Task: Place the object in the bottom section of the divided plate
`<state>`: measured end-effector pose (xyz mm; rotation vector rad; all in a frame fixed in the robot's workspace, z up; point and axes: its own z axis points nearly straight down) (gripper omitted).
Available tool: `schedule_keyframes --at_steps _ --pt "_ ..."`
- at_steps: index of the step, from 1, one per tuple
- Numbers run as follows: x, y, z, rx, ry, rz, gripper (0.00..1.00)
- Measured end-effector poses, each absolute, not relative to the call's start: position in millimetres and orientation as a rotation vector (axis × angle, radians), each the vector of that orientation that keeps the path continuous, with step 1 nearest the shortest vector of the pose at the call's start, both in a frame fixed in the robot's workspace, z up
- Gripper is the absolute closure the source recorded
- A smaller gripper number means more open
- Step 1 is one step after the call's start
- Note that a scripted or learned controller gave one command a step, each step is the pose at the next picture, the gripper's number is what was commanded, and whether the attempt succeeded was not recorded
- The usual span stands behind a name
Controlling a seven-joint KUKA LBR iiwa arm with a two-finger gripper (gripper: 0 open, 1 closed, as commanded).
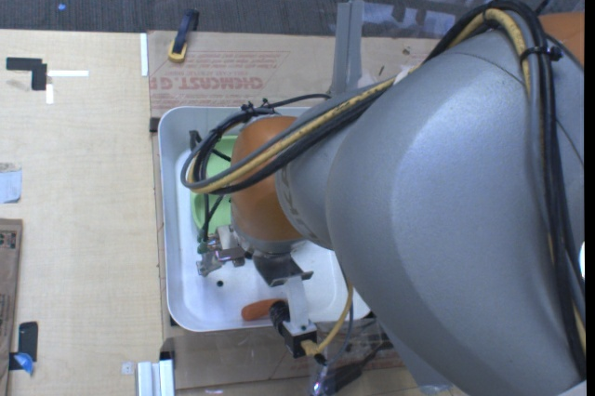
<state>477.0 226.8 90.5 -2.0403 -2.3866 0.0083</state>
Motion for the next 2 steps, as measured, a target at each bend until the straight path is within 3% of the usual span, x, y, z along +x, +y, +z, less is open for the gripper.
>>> schedule_keyframes --at_steps 1,2 --pt "477.2 225 99 -2.047 -2.380 0.014 1.00" --pt "516.3 164 196 -2.456 -1.960 0.007 1.00"
